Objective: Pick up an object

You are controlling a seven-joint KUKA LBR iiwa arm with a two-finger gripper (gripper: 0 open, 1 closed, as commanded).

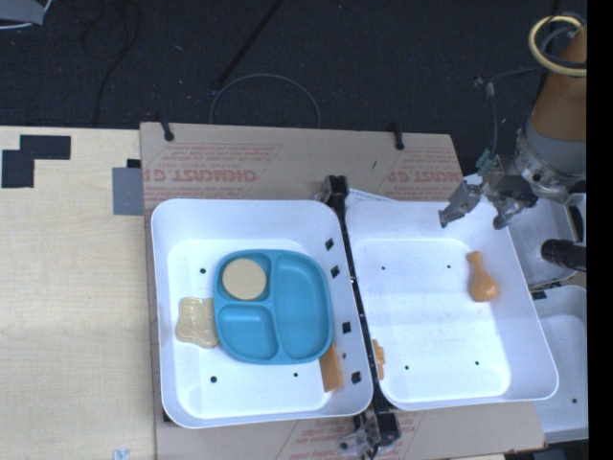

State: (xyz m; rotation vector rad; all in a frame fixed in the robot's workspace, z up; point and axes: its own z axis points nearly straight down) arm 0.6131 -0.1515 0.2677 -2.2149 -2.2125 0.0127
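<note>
The gripper (475, 211) hangs over the right bin's (522, 386) far rim at about one o'clock, its two fingers (453, 211) spread apart with nothing between them. An orange pear-shaped object (481, 280) lies in that bin near its three o'clock wall, well apart from the gripper. The left bin (182, 405) bears a blue divided plate (274, 307).

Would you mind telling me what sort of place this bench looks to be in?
Most likely a robotics lab set up for picking trials: two white bins side by side on a bench, a gripper above the right bin, toy-like food around a blue divided plate, and loose cables behind.
</note>
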